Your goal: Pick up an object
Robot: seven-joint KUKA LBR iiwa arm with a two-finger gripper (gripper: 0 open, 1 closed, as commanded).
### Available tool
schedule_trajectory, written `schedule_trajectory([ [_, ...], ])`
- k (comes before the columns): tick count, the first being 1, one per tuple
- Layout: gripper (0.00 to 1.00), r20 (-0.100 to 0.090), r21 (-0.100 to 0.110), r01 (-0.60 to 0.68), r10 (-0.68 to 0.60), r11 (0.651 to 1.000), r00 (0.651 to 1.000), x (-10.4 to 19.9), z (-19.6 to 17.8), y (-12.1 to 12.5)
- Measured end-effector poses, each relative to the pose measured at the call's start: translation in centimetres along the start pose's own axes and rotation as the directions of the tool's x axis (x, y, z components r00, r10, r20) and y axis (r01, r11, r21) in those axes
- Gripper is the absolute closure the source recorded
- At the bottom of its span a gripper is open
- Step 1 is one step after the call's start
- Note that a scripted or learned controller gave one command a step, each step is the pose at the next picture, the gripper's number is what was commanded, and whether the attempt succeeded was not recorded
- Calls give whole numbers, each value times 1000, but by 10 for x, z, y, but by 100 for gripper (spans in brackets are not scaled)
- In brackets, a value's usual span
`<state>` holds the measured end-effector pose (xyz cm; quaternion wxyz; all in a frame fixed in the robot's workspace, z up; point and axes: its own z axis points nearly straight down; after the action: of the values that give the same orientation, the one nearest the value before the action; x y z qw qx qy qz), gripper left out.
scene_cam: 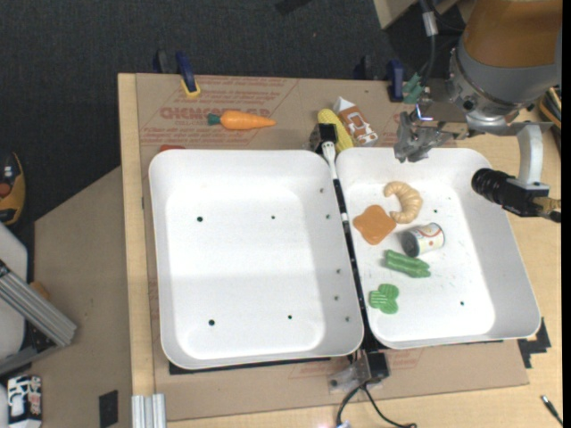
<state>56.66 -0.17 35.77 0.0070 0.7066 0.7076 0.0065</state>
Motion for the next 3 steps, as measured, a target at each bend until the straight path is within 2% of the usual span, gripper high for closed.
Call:
schedule_trajectory([
  [1,100,-3,-3,4,-4,1000,1000,49,-188,0],
  [2,100,4,19,-19,19,1000,1000,-116,-179,-26],
  [3,100,7,12,-9,9,1000,1000,-229,-177,25],
])
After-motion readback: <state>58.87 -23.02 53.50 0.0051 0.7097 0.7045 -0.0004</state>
